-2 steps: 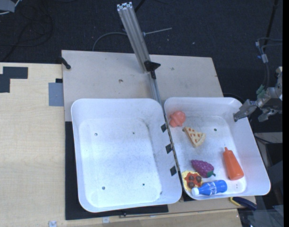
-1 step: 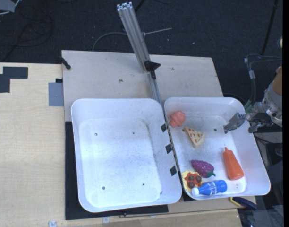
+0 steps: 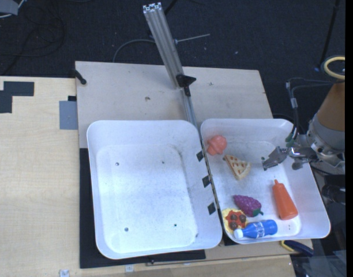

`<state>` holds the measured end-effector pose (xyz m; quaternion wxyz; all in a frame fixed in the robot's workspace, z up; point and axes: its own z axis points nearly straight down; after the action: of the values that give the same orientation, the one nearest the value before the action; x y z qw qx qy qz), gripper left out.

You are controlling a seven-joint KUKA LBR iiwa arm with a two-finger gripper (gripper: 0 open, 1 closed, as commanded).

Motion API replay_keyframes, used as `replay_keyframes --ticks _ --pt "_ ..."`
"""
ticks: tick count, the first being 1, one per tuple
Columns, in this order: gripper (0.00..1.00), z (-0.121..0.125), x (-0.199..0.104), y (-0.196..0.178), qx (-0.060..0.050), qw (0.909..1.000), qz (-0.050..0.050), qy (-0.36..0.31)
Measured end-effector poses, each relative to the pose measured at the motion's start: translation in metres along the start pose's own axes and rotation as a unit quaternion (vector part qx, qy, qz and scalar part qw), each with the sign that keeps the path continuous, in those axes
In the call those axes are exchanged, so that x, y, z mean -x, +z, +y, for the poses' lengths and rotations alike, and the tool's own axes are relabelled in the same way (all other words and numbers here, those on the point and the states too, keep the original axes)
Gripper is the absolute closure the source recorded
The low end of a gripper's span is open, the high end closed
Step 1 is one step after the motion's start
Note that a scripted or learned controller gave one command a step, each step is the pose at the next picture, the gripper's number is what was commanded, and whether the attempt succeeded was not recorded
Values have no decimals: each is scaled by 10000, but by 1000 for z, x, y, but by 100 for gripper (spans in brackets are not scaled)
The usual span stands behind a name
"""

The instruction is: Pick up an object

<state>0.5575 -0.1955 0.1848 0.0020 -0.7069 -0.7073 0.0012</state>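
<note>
Two white bins sit side by side on the bench. Left bin (image 3: pixel 147 189): bare white floor, speckled with dark flecks.

Right bin (image 3: pixel 315 212) holds the pickable things. A pink-orange ball (image 3: pixel 217 145) lies near the far left corner, close to the divider. Just right of it and a bit nearer, a waffle wedge (image 3: pixel 237 167). An orange bottle (image 3: pixel 284 200) lies lengthwise toward the right wall. A purple grape bunch (image 3: pixel 247 203) sits in the near middle. Beside the near-left corner, a yellow-and-red toy (image 3: pixel 234 218), touching a blue-and-white bottle (image 3: pixel 257 229) that lies along the near wall.

The arm (image 3: pixel 332 120) comes in from the right, over the right bin's edge. Its gripper (image 3: pixel 274 159) hangs over the right bin, between the waffle wedge and the orange bottle, apart from both. Nothing is seen between the fingers; whether they are spread or closed, cannot tell at this angle.

A metal rail (image 3: pixel 168 45) slants away behind the bins.
</note>
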Motion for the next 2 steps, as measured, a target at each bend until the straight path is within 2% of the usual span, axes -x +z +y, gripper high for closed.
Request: replay_keyframes --ticks 1,2 --pt "0 -2 -6 62 -6 10000 2 1" --pt "100 -1 -5 49 18 10000 -6 3"
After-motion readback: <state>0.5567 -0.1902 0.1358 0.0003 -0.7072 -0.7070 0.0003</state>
